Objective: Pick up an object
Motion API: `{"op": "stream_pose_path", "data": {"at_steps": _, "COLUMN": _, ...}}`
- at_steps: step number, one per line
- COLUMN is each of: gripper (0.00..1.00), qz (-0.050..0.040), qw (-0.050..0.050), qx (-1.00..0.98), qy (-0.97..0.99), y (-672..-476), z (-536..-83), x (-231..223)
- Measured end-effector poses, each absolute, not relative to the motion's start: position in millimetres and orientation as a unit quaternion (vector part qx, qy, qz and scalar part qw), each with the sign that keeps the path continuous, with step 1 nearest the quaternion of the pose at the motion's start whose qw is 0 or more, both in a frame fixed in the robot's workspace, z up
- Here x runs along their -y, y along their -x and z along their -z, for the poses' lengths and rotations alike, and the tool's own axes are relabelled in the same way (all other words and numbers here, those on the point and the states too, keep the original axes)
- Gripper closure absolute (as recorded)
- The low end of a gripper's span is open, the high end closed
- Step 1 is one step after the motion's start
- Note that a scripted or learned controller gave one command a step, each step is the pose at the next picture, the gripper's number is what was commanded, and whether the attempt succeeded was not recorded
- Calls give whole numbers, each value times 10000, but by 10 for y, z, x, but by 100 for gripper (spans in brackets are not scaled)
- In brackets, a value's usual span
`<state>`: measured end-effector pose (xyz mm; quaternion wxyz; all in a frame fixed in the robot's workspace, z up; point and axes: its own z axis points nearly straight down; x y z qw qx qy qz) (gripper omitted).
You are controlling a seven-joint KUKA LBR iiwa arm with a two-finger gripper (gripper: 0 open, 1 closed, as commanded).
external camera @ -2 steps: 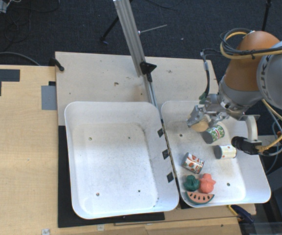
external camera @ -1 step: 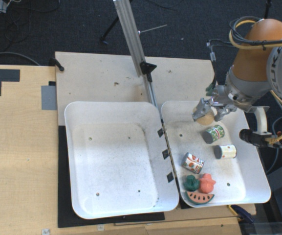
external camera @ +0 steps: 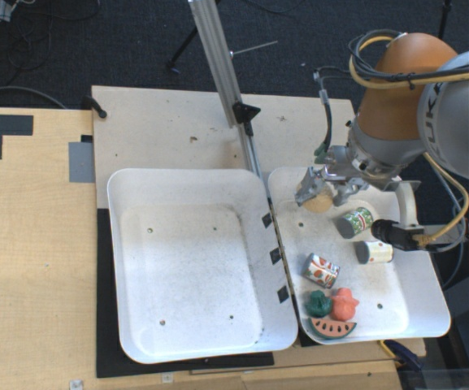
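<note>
We see the claw [external camera: 322,187] at the right bin's [external camera: 405,319] far left corner, pinching a tan object [external camera: 319,202]; we cannot tell if it's lifted.

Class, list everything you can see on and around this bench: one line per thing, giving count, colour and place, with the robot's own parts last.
Left bin: one, white, left half of the bench.
Right bin: one, white, beside the left bin.
Tan object: one, tan, top of the right bin, at the gripper.
Green-labelled can: one, green and white, lying in the right bin.
White cup: one, white with dark end, right bin.
Red-and-white can: one, right bin, centre.
Green toy: one, dark green, near corner.
Red toy: one, red-orange, next to the green toy.
Watermelon slice: one, red with green rind, front edge.
Metal rail: one, silver, behind the bins.
Arm: one, grey and orange, from the right.
Gripper: one, grey, over the tan object.
</note>
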<state>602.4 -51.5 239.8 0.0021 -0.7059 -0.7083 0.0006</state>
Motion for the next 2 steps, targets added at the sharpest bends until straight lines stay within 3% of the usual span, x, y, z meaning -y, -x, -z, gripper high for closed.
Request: {"op": "stream_pose_path", "data": {"at_steps": 2, "gripper": 100, "qz": -1, "qw": 13, "qx": 7083, "qy": 7059, "y": -6163, "z": -2474, "x": -524}}
